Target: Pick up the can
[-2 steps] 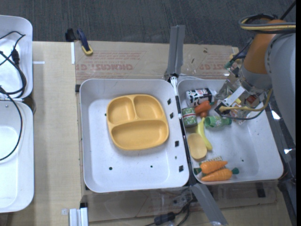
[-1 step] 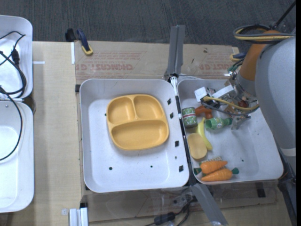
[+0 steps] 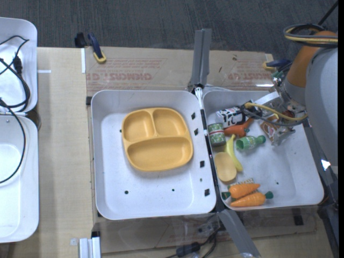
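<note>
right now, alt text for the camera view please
The arm's hand hovers low in the right bin, right of a small green-labelled can that lies among a banana, carrots and a green bottle. The left bin holds a yellow divided plate.

— Where's the can (image 3: 216, 134)?
— In the right bin (image 3: 301, 190), against its left wall, near the far corner, just beside a banana (image 3: 233, 152).
— And the gripper (image 3: 278, 133)?
— Low over that bin's far right part. The left bin (image 3: 107, 160) holds a yellow divided plate (image 3: 157, 139).
</note>
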`<move>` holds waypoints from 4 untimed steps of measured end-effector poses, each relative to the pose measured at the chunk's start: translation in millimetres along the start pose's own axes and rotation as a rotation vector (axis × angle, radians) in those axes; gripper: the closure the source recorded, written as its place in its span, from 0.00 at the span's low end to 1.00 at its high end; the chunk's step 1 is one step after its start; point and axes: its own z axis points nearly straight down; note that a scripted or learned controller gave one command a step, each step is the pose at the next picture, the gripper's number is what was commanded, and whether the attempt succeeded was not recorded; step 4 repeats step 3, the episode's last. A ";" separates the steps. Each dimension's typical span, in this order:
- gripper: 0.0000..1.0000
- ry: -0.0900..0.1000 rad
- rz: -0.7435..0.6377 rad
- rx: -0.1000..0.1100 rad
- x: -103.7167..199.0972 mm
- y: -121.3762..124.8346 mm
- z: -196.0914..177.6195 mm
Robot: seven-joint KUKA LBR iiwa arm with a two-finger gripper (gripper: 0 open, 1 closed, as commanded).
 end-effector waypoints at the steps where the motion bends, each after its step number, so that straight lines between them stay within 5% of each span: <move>1: 1.00 0.000 -0.008 0.005 2.3 -3.9 -9.4; 2: 0.00 0.002 -0.008 0.006 3.2 -4.9 -9.7; 3: 0.00 -0.001 -0.075 -0.024 -57.4 -34.5 3.3; 4: 0.00 -0.001 -0.075 -0.024 -57.4 -34.5 3.3</move>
